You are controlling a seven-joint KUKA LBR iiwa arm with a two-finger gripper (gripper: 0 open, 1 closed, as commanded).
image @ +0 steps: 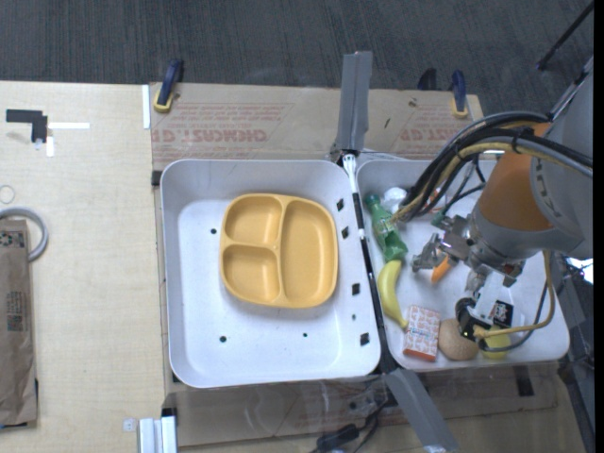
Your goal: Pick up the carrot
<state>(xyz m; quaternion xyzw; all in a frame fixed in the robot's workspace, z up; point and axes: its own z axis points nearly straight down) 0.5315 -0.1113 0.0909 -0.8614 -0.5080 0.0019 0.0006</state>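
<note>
The bench [75, 253] bears two white bins [189, 347] and cardboard [283, 125].

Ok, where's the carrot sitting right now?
In the camera view the carrot is in the right bin, just under the gripper, right of the banana and above the small box.

robot lab; clamped cardboard [302, 121], bench [75, 253]

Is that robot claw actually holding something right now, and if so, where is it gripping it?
It cannot be told. The gripper hangs right over the small orange carrot in the right white bin, but the arm hides the contact.
</note>
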